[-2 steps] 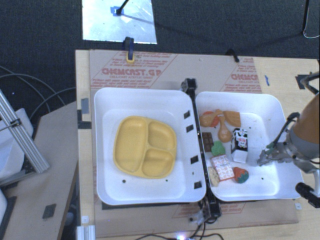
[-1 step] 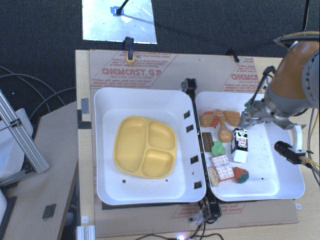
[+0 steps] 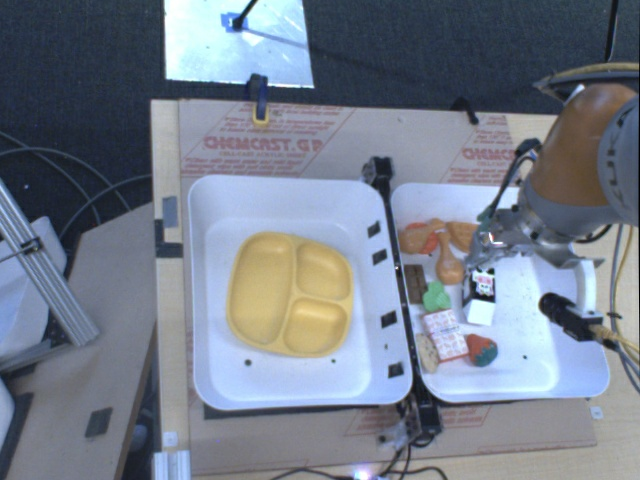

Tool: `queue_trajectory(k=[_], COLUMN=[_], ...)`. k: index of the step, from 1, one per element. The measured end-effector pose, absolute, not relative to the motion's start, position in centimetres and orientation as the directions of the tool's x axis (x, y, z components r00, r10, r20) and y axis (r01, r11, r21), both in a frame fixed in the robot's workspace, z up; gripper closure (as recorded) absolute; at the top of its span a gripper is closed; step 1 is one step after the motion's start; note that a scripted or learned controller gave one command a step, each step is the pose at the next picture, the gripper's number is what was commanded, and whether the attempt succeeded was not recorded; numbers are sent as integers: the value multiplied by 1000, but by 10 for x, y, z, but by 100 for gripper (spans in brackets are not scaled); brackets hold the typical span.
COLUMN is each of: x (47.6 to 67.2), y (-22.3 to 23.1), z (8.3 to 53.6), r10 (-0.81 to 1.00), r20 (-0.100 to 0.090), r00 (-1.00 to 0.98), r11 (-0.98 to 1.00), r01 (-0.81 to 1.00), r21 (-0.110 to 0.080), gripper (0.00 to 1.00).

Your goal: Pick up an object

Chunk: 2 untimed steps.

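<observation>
My gripper (image 3: 484, 274) hangs low over the middle of the right bin (image 3: 560, 368), reaching in from the right under the grey arm with its orange band (image 3: 590, 138). Just below its tip lies a small white block (image 3: 480, 313). Left of it are a tan pear-shaped toy (image 3: 448, 266), two orange food pieces (image 3: 425, 236), a green piece (image 3: 435, 298) and a brown bar (image 3: 415, 283). Nearer the front lie a pink and white packet (image 3: 446, 334), a cracker (image 3: 428, 353) and a red and green strawberry (image 3: 482, 350).
The left bin (image 3: 215, 368) holds a yellow divided plate (image 3: 290, 293). A black divider with clips (image 3: 392, 278) runs between the bins. A black part of the arm (image 3: 565, 316) juts over the right bin's right side.
</observation>
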<state>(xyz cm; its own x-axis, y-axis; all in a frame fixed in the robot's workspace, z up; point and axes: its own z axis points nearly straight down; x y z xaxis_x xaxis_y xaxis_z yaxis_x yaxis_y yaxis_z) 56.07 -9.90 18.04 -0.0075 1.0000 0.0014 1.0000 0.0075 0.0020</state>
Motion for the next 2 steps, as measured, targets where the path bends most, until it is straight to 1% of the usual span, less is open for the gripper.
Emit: queue_trajectory(k=[1, 2], x=[529, 491], y=[5, 32], z=[219, 286], r10=[1000, 1000], r20=[5, 3], r00=[-15, -9], r11=[15, 9], r01=[1000, 1000], r21=[4, 8], gripper=[100, 100])
